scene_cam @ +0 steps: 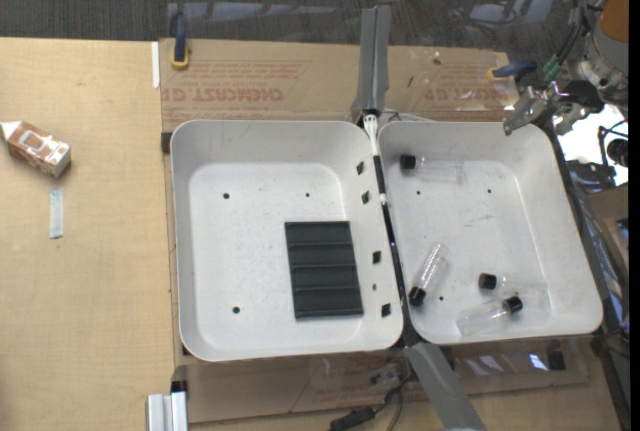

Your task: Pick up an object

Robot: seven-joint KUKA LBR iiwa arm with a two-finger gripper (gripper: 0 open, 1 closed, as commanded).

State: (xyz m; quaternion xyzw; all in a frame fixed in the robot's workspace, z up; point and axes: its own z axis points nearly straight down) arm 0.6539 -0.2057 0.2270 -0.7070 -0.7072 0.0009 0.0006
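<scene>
Over the far right corner of the right bin hangs the hand, its two fingers spread apart with nothing between them. Two white bins sit side by side on the table. Below the hand, inside the right bin, lie clear plastic vials with black caps — one near the bin's far left corner, one down by the central divider, one nearest the front rim — and one loose black cap just beside that last vial. Well to the hand's left, the left bin holds one black ribbed block. Far left, on the bare table, rests one small orange-and-white box.
</scene>
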